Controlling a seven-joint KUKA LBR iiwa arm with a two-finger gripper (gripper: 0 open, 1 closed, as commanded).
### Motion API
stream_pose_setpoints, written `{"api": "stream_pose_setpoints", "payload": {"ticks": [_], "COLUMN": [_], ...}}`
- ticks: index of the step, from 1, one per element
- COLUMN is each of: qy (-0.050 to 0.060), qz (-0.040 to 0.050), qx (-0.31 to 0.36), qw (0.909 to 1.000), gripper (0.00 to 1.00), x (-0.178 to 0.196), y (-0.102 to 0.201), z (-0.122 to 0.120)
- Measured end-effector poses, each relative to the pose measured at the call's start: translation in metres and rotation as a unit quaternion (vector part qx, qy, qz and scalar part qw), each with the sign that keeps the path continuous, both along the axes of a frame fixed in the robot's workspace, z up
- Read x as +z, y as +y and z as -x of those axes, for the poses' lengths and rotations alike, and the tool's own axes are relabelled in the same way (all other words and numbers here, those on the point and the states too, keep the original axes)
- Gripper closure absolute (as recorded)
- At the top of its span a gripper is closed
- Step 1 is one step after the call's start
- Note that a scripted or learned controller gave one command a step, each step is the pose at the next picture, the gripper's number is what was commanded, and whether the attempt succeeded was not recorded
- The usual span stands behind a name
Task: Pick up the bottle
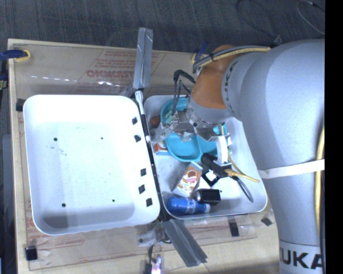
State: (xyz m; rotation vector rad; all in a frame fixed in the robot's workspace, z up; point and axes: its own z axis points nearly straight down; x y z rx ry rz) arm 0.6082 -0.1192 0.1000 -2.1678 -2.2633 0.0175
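Dark carpet lies around the pale bench (74,61), and on it two white bins stand side by side, touching along their inner walls.

Starting at the left, the left bin (31,153) has nothing in it that I can pick out, apart from a few dark specks on its floor.

The right bin (247,160) holds everything. A blue bowl (186,147) sits toward its 12 o'clock end. Just below the bowl, near the middle, a small orange-and-white carton (188,180) lies tilted. The bottle (186,205), blue, lies on its side at about 6 o'clock, close against the near wall. A small black thing (210,197) touches its right end; it may be the cap, but I cannot tell.

My gripper (180,127) hangs over the bowl at the bin's 12 o'clock end, well apart from the bottle, and my arm reaches in from 3 o'clock. Whether the gripper is spread or pressed together I cannot tell, since the wrist hides that part. I see nothing held in it.

By my judgement the task is not yet begun in earnest: the bottle lies untouched on the bin floor. What is left is nearly all of it: travel toward 6 o'clock, line up across the bottle's body, descend, close and lift. The near wall and the carton leave little room there.
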Motion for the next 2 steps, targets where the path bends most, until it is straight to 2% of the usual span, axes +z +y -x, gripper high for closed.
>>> {"api": "stream_pose_setpoints", "payload": {"ticks": [1, 2], "qy": [0.032, 0.035], "qz": [-0.0041, -0.0059], "qx": [0.028, 0.032], "qw": [0.9991, 0.9989], "gripper": [0.0, 1.0], "x": [-0.001, 0.011], "y": [-0.006, -0.003], "z": [-0.033, -0.034]}}
